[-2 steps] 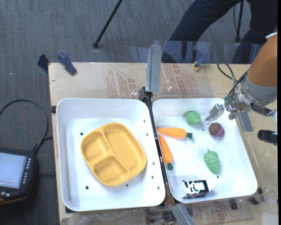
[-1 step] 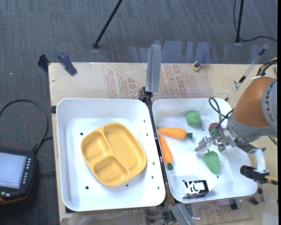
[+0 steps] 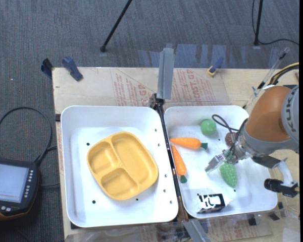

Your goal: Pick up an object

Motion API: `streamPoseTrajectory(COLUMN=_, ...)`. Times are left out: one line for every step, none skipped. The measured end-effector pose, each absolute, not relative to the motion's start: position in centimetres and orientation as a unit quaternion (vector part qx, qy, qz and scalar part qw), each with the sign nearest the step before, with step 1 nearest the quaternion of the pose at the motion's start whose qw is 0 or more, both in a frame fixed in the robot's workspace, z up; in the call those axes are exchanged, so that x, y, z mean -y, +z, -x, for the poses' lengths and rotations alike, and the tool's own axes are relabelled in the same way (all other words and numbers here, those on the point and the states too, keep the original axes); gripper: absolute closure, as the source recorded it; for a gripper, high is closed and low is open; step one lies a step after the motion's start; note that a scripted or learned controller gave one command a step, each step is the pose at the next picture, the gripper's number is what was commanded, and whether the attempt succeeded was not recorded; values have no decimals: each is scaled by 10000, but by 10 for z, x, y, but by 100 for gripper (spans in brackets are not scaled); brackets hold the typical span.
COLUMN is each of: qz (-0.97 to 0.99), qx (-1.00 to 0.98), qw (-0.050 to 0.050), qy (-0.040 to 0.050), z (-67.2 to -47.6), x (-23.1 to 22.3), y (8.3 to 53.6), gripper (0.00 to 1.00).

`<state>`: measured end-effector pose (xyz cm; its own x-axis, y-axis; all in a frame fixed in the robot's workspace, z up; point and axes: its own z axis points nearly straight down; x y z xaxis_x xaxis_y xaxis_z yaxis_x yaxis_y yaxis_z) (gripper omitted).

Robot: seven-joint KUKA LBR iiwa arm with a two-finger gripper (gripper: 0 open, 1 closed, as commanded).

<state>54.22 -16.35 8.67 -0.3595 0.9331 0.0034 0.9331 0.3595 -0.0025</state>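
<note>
Hovering in the right bin (image 3: pixel 252 205), gripper (image 3: pixel 223 159) sits just above the green bumpy toy vegetable (image 3: pixel 229 175), near its upper end. Can't tell jaw state from this angle, and contact with the toy is unclear. Two carrots (image 3: pixel 188 143) lie near the divider, a round green piece (image 3: pixel 208 127) toward the back, a black-and-white card (image 3: pixel 210 201) at the front. Left bin holds a yellow divided plate (image 3: pixel 122 165). Toy looks like light, rigid plastic, probably slick; best grip is across its narrow width, mid-body.
</note>
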Motion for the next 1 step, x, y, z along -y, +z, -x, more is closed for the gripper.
streamPoseTrajectory(qz=5772, qx=8166, qw=14, qy=7, z=-622, x=174, y=86, gripper=0)
